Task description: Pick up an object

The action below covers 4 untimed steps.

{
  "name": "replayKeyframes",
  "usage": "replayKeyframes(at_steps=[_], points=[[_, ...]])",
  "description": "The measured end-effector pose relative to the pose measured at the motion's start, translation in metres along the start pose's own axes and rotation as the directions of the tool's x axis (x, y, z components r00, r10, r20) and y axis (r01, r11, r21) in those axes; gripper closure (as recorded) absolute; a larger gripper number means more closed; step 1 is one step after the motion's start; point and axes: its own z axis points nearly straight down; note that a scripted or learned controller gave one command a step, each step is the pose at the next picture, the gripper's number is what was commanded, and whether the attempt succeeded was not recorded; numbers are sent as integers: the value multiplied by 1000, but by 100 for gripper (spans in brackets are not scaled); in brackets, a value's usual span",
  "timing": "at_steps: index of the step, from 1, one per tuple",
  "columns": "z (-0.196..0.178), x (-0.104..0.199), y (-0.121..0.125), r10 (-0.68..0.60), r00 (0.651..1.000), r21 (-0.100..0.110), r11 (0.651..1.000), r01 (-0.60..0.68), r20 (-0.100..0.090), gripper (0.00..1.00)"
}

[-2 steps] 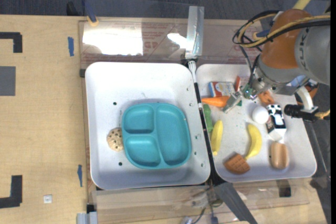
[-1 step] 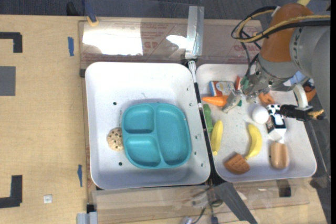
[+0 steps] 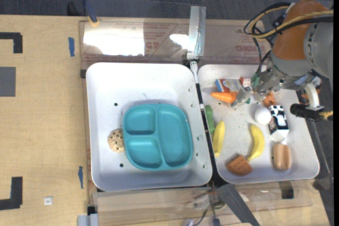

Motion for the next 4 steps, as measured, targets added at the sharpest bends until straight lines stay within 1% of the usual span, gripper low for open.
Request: replayKeyframes(at_steps=[1, 2, 3, 4], points=[[8, 33, 25, -196, 980, -21, 980, 197, 37, 0], [-97, 4, 23, -117, 991, -79, 989, 121, 58, 0], [-43, -18, 19, -175, 983, -64, 982, 178, 53, 0], [-32, -20, 10, 325, 946, -80, 943, -323, 14, 0]])
